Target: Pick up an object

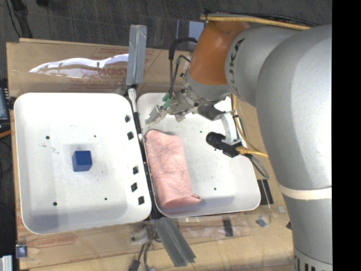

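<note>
- Foreground, near edge of bench: grey bracket [172, 241] w/ cables sits at the junction of the two bins' front corners; cardboard sheet [56, 55] lies under both bins.
- Left bin [34, 208]: shallow, white. One small blue cube [82, 160] rests on its floor, left of centre, well apart from the arm and from every wall.
- Right bin [248, 199]: shallow, white. Pink folded cloth [169, 171] lies lengthwise along the bin's left wall, running from near the front rim back toward the middle; its far end sits just below the wrist tooling.
- Arm [287, 95]: large grey body enters from the right, covering the right bin's right side; orange band [211, 55] marks the section above the wrist.
- Gripper [161, 113]: hangs over the right bin's far-left corner, just beyond the cloth's far end. Finger state: cannot tell; tips too small and cluttered w/ wiring to resolve. No item visible between them.
- Black fitting [221, 141] w/ cable hangs off the wrist, over the bin floor to the right of the cloth.
- Far bench: grey upright bar [136, 55] stands behind the gap between the bins.
- Progress (judgement): pick not yet done. Both candidate items rest on bin floors. Cloth is nearest the gripper, so prob. the target; approx. remaining steps = descend, close, lift.
</note>
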Robot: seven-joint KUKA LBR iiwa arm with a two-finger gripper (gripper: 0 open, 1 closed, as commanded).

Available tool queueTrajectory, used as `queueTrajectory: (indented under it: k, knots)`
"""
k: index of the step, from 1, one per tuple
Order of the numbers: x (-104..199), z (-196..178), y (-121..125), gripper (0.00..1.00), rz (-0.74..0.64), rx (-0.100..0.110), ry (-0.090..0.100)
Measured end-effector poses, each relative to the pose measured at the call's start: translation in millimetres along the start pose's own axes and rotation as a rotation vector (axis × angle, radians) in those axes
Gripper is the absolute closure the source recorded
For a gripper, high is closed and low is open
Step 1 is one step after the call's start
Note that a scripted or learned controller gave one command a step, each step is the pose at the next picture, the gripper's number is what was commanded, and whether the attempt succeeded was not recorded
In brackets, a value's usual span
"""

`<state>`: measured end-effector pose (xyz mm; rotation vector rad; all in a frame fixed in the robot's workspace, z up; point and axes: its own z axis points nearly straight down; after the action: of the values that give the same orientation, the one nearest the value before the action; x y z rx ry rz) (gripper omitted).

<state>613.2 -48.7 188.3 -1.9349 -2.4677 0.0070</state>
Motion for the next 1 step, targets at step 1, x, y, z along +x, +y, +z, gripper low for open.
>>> queueTrajectory:
  k: [1]
  knots:
    - [-47.3, 100.5, -19.3, 0.0, -0.026, 0.0, 0.001]
